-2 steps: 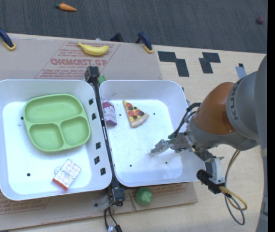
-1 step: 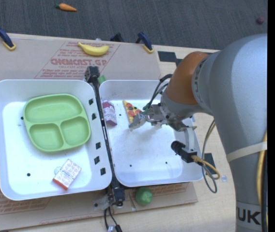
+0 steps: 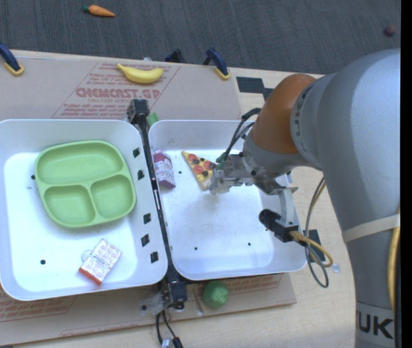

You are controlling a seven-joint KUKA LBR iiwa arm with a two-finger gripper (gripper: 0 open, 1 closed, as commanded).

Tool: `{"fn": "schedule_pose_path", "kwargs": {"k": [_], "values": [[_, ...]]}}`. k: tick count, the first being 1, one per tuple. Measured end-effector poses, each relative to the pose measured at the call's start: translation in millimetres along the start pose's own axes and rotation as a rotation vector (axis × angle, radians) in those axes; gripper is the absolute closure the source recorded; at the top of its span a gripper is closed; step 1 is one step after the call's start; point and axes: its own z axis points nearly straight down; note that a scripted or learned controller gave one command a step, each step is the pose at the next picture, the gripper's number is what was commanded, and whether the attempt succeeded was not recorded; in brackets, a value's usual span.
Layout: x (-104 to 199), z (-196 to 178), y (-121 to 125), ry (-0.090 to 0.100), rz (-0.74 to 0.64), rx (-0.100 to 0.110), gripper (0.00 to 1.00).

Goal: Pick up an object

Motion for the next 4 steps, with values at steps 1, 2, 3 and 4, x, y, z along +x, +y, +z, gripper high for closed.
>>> {"fn": "schedule_pose_path", "kwargs": {"k": [1,2,3,4], "values": [[0,0,0,0.000,0.000,0.000,0.00],[-18,11,-59,-0.001,0.004,0.000,0.00],[-17,0,-59,-0.001,-0.001,0.000,1.00],[-17,0,-59,-0.002,-0.003,0.001,0.00]]}}
